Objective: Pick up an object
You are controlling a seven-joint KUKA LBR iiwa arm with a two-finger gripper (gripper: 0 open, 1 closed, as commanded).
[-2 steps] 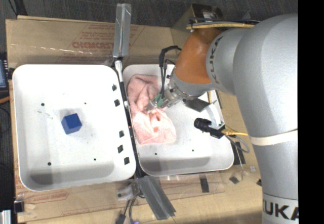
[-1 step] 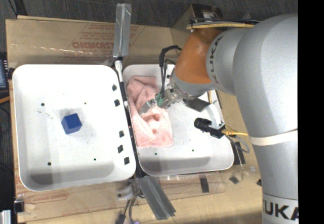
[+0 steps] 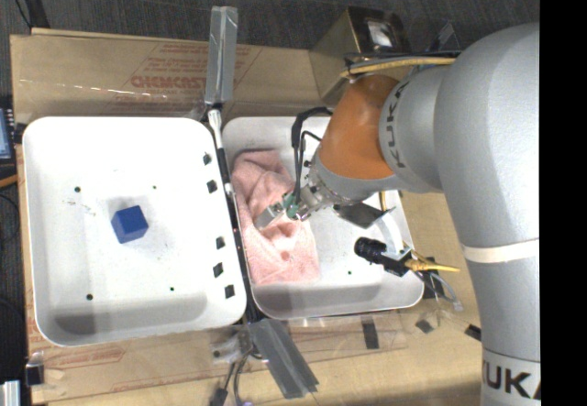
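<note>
Pink cloth [image 3: 280, 253] lies crumpled along the left side of the right bin [image 3: 358, 290], its near end close to the front wall. Over its middle you see the gripper [image 3: 282, 209], low on the folds. You cannot tell whether it is spread or pinching, so treat the pick as not done: grasp and lift remain. Room is tight by the dividing wall, freer rightward. Across it, a blue cube [image 3: 130, 223] sits in the left bin [image 3: 92, 157], well apart from every wall.

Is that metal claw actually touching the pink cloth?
Cannot tell. The camera view looks down on the gripper where it overlaps the pink cloth, so any gap beneath it is hidden.
</note>
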